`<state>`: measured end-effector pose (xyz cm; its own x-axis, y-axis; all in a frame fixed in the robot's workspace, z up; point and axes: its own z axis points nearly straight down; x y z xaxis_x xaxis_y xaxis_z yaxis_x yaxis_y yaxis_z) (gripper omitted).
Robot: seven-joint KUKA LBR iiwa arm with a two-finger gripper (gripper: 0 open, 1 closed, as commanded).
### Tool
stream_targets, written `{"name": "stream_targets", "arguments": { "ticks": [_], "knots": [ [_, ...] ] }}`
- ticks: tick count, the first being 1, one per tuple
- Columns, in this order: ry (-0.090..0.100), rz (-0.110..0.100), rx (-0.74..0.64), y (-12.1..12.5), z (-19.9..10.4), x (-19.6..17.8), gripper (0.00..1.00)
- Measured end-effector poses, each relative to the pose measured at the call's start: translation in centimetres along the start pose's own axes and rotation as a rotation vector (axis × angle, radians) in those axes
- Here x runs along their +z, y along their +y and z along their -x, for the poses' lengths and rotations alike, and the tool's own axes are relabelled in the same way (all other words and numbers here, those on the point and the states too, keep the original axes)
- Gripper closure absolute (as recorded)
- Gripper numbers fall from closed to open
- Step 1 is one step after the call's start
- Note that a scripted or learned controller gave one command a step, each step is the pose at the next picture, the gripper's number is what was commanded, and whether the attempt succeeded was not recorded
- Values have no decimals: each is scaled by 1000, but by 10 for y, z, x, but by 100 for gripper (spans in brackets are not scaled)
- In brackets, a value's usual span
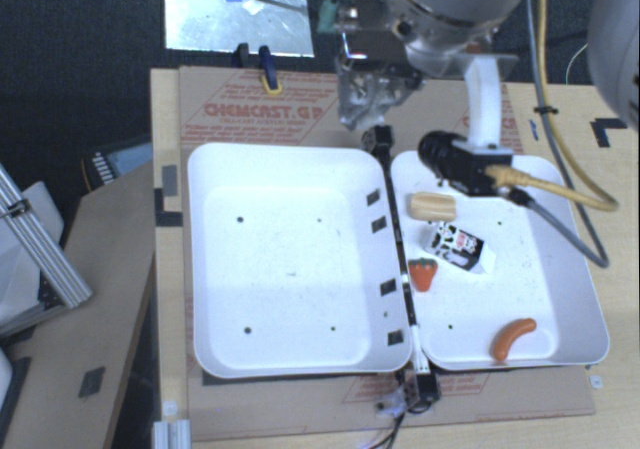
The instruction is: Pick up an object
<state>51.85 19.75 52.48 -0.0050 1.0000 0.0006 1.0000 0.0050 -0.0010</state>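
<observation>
**Gripper.** The grey metal two-finger gripper (366, 107) is hanging over the far rims of the bins. It is sitting at 12 o'clock from the seam where the left shallow white bin (215, 237) and the right shallow white bin (570, 287) are meeting. Whether the jaws are standing wide or narrow cannot be told from this angle.

**Objects for picking.** All four are lying in the right bin.
- **Cylinder:** The short tan cylinder of wood-like material (432, 205) is lying on its side at 11 o'clock in that bin. It is the item nearest the gripper, at 5 o'clock from it and apart from it.
- **Packet:** The flat black-and-white printed packet (461, 247) is lying tilted at 5 o'clock from the cylinder, near it.
- **Toy:** The small red-orange toy with a green top (424, 274) is lying at 7 o'clock from the packet. It is just beside the packet and close to the seam wall.
- **Sausage shape:** The curved orange sausage-shaped piece (513, 337) is lying at 6 o'clock in the bin near the near rim, well apart from the other three.

**Support.** Both bins are resting on a brown cardboard sheet with red lettering (250, 109). That sheet is lying on the pale worktop (164, 117).
</observation>
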Motion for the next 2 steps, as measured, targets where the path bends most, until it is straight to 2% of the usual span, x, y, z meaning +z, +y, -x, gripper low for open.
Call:
{"name": "stream_targets", "arguments": {
  "ticks": [1, 2],
  "knots": [
    [2, 5, -3, 2, 0, -12, 100],
    [2, 4, -4, 2, 0, -12, 0]
  ]
}}
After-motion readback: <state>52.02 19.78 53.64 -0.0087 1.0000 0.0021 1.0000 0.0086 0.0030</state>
